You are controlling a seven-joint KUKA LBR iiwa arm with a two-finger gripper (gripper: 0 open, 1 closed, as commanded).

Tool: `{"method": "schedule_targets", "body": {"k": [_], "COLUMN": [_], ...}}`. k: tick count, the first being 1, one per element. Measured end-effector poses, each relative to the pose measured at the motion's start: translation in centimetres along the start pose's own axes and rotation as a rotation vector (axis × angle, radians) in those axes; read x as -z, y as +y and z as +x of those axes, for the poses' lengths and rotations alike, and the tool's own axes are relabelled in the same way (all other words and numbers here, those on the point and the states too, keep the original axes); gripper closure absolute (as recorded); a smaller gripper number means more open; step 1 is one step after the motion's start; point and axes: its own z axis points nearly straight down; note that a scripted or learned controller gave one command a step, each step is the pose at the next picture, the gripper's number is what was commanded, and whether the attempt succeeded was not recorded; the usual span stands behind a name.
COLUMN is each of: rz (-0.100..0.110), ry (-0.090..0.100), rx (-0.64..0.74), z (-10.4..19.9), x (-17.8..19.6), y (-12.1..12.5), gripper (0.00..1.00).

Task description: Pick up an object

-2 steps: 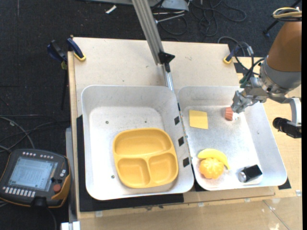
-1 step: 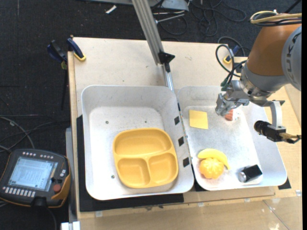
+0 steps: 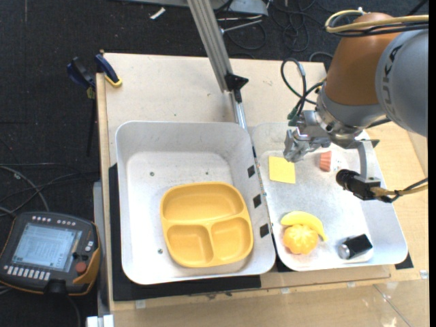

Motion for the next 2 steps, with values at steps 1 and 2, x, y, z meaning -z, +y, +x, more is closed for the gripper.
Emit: {"method": "schedule_targets", "body": {"k": [1,2], "rz": [0.003,0.001], "ry": [0.000,0.001], "rx": [-0.001,0.000], "z": [5.1,11.6], "x": [-1.1,-1.0], "y": [-0.2,-0.3], "gripper": [1.00,1.00]}}
